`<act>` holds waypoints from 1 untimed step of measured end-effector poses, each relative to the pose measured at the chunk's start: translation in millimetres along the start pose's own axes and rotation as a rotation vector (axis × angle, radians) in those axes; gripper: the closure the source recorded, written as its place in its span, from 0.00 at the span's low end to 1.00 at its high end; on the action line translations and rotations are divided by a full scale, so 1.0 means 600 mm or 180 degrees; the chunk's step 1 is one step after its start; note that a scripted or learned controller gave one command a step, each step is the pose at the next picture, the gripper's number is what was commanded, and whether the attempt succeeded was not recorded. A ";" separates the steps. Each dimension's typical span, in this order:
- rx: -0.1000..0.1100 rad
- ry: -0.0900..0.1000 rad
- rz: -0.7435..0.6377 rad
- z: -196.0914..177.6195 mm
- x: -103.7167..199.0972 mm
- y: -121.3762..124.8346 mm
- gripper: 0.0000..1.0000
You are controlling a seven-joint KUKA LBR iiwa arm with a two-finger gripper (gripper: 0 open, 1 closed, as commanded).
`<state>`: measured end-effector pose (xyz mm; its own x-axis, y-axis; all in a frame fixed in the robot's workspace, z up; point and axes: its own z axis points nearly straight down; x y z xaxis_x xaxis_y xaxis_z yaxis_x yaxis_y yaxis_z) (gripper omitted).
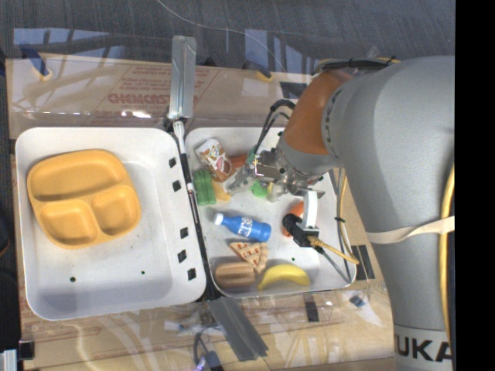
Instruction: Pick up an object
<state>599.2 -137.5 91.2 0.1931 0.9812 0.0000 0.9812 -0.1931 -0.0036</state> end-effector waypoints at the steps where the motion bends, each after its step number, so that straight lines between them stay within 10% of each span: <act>1: 0.0003 0.0004 -0.0348 0.001 0.027 -0.151 0.00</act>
<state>513.7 -103.9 91.1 0.0850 0.9964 0.0016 0.9964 -0.0850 -0.0046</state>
